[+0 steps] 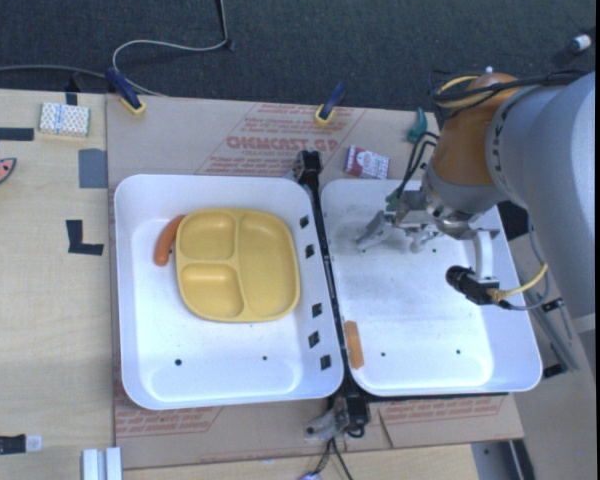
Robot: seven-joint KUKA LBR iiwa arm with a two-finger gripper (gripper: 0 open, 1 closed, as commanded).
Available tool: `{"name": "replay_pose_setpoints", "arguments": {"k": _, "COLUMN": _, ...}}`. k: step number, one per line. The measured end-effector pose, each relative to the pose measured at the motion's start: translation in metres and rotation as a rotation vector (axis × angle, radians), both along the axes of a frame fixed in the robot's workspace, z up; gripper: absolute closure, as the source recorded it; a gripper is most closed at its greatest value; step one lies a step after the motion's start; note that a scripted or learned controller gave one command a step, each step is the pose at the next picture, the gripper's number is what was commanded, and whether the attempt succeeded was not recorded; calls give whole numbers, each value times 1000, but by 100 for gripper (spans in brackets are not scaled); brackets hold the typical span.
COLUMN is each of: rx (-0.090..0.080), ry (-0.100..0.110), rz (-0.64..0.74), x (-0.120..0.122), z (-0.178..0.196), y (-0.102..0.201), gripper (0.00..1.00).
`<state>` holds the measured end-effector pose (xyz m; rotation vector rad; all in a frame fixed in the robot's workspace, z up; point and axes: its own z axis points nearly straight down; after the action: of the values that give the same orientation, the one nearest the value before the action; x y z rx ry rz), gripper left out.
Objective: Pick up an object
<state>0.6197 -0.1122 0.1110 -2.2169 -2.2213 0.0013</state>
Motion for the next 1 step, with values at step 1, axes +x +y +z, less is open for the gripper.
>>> {"name": "replay_pose_setpoints", "arguments": {"k": 1, "rx": -4, "ry": -5, "rz": -2, "x": -24, "z": -25, "y": 16, "gripper": 0}}
